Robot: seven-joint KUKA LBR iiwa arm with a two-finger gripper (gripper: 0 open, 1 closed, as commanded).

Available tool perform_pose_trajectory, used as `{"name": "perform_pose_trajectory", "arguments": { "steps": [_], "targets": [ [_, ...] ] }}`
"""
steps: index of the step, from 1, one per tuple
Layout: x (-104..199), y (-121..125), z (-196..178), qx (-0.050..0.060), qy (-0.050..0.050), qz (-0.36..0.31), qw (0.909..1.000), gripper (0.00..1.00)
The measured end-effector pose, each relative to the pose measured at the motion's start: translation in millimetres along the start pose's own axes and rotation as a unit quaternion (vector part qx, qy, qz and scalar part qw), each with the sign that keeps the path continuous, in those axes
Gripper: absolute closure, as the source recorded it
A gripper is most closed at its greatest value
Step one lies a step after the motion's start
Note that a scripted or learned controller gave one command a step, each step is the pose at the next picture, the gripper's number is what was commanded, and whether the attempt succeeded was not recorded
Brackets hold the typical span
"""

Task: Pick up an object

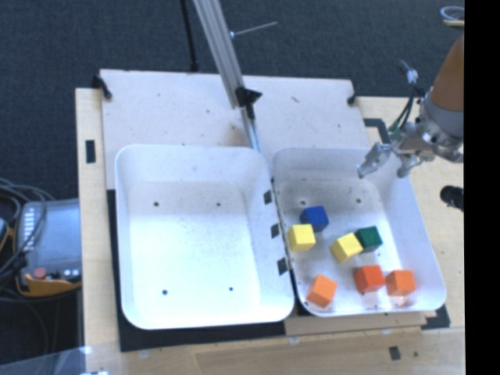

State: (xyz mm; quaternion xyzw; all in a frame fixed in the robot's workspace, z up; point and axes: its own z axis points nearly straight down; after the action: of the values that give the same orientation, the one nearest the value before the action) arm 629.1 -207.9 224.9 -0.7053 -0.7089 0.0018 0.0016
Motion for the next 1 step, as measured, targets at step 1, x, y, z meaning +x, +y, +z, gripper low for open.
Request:
{"name": "perform_pose_trajectory", "arguments": {
  "steps": [1],
  "targets": [
    [-2.1, 4.8, 43.2, -0.001, -0.001, 0.001, 1.0000, 0.00]
  ]
}}
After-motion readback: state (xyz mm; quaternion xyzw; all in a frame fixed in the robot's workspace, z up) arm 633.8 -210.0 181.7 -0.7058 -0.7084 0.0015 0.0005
